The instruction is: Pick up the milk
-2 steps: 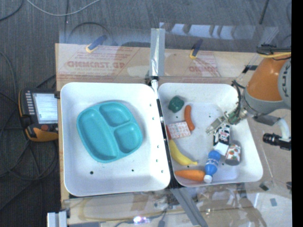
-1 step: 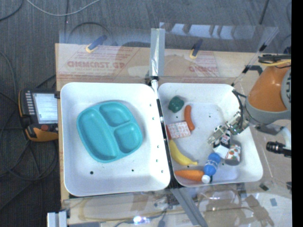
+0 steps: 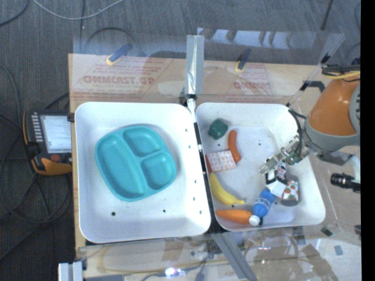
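The milk [image 3: 289, 191], a small carton with white, red and dark print, lies in the right bin [image 3: 252, 113], toward that bin's near right corner. It rests on the bin floor and shows no sign of being lifted. Touching its left side, or very nearly so, is a blue bottle [image 3: 263, 204] with a white cap, lying on a slant; just left of that a carrot [image 3: 233, 216] rests along the near wall, with a banana [image 3: 223, 193] beyond it. Farther back in the same bin sit a pink-and-white packet [image 3: 221, 161], a sausage [image 3: 234, 146] and a dark green block [image 3: 218, 128].

The gripper [image 3: 281, 160] hangs just beyond the milk's far edge, low over the bin floor, at the end of the grey and orange arm [image 3: 331, 119] reaching in from the right. Its metal parts blur together at this size, so I cannot tell how the gripper is set, and nothing can be seen held in it.

The left bin [image 3: 88, 215] holds a teal divided plate [image 3: 136, 161] and plays no part here. Both bins sit on the worktop [image 3: 117, 81].

Judged from this, the approach is mostly done and the pick itself is not: the milk has yet to be gripped and raised. The bottle crowding it may hinder a clean grip
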